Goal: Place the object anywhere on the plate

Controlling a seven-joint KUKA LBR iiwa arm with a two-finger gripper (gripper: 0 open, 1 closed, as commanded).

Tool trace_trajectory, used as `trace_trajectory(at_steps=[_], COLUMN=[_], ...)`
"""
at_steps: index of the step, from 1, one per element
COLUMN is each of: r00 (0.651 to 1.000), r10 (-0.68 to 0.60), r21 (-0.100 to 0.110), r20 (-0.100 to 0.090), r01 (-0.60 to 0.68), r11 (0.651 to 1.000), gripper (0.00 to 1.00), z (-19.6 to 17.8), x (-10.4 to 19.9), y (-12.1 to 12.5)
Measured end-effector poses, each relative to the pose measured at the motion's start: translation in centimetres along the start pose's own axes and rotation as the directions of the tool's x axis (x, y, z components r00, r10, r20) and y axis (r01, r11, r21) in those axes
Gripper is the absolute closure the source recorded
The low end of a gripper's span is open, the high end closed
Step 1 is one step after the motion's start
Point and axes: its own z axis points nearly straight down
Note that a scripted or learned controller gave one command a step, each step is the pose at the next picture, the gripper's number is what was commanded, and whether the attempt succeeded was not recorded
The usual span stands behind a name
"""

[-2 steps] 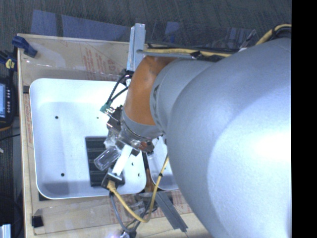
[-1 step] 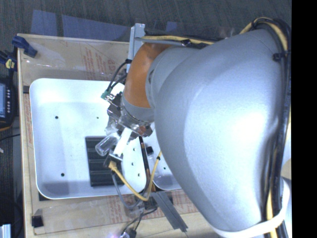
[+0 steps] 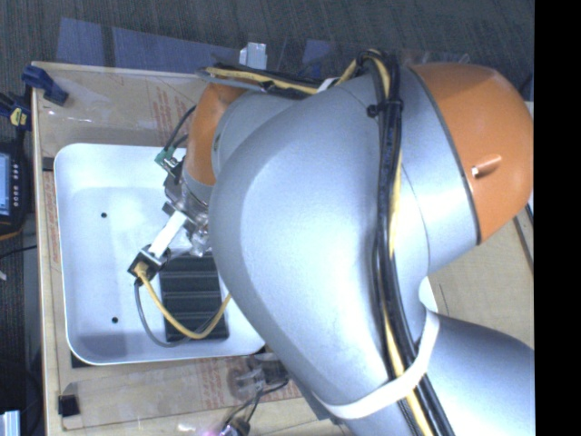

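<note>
Grey KUKA arm (image 3: 345, 243) covers most of the shallow white bin (image 3: 82, 243); jaws sit low over its right half. Jaw state: cannot tell. No object or plate discernible, so bearing from jaws is undetermined.

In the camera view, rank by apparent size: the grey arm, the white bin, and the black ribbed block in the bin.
1. Grey arm, looks largest, though it sits nearest the camera, which inflates it.
2. White bin, partly hidden by the arm.
3. Black ribbed block, clearly smallest, lying in the bin.
</note>
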Motion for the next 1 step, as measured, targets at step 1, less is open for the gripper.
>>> trace_trajectory(at_steps=[1], r00=[0.905], r10=[-0.426], r21=[-0.004], r20=[-0.002], r01=[0.426], r11=[0.905], gripper=[1.0], z=[-6.43], x=[1.53], y=[3.28])
